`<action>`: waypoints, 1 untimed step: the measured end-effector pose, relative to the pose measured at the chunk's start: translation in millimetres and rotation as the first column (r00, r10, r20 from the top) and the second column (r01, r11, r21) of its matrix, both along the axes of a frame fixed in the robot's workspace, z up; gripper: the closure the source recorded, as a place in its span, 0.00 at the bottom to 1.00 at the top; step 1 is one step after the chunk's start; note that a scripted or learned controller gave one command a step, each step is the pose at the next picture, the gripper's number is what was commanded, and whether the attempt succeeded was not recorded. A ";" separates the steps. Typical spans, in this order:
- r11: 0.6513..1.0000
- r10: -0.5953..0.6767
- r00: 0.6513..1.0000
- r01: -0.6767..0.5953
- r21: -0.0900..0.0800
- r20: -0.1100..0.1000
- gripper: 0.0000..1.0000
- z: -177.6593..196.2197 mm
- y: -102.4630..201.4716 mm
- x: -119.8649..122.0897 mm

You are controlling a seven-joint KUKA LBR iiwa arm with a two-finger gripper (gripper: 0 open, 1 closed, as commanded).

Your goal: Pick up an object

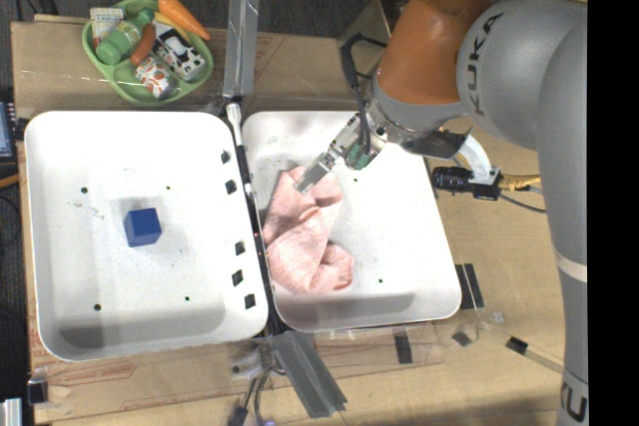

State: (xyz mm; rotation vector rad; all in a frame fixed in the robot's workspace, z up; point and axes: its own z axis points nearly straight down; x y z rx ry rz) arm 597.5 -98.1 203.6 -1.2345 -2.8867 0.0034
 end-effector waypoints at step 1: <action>0.998 -0.063 0.998 0.063 0.001 -0.002 0.00 -108.2 -20.0 6.2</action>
